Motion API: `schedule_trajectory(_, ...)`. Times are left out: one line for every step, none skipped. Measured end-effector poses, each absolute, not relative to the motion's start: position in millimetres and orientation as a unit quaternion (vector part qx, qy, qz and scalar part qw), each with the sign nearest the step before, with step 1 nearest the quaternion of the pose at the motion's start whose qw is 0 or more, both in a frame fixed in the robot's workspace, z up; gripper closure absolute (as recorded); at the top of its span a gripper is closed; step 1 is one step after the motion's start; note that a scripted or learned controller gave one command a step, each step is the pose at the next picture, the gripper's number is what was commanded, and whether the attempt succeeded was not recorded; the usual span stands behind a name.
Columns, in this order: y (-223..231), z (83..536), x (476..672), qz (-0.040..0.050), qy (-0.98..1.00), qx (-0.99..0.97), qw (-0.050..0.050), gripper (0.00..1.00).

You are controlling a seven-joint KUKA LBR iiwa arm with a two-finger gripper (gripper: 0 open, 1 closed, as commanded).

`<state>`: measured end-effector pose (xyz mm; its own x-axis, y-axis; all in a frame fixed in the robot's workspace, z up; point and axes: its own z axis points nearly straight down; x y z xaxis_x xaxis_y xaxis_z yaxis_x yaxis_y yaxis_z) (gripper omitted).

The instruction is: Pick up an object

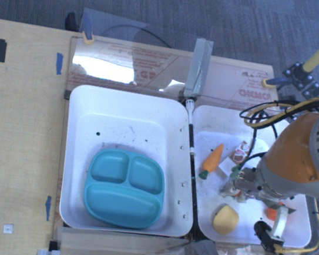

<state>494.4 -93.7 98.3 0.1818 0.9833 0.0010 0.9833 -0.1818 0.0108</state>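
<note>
The right bin holds an orange carrot with a green top, lying tilted near the bin's left wall. A small red and white packet lies just right of the carrot. A pale yellow rounded object rests near the front rim. A small red-orange item peeks out from under the arm at the right. My gripper hangs low over the middle of this bin, between the packet and the yellow object, right of the carrot's green end. Nothing is visibly held in it.
The left bin holds a teal divided plate toward its front. A grey divider post stands behind the seam between the bins. Cables loop above the arm's orange band. A clear panel lines the back.
</note>
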Motion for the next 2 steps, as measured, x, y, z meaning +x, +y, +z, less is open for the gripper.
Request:
schedule_trajectory(-152, 185, 489.6, 0.0010, 0.702, 0.713, 0.003, 1.00)
schedule_trajectory(-77, 216, 505.4, 0.0004, 0.583, 0.812, 0.000, 1.00)
